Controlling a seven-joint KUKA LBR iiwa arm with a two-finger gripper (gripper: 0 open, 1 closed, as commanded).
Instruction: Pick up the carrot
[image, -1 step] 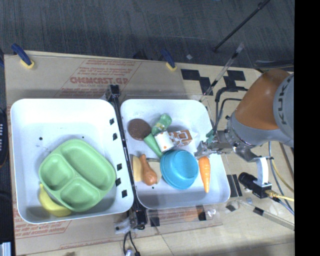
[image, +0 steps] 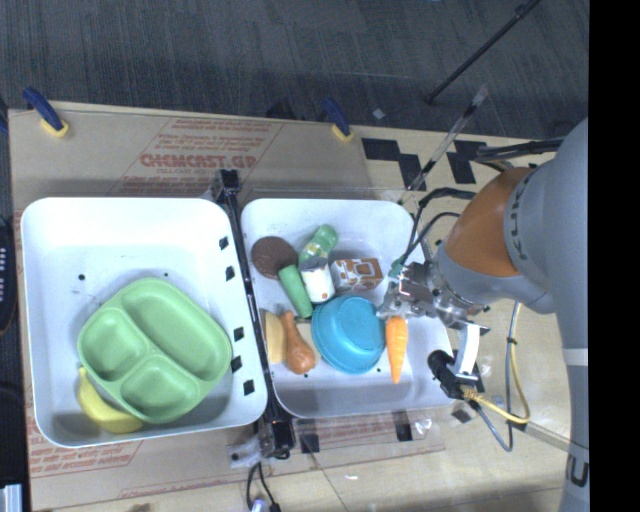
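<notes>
We've got the orange carrot (image: 396, 346) lying near the right bin's right wall, pointed tip toward the front, right beside the blue bowl (image: 349, 334).

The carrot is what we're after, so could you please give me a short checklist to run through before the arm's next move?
1. Carrot visible in the right bin: ok.
2. Claw positioned at the carrot's top end: ok.
3. Carrot seen between the claw's fingers: cannot tell.
4. Space on the carrot's left: not ok, the blue bowl sits against it.
5. Carrot lying flat on the bin floor: ok.
</notes>
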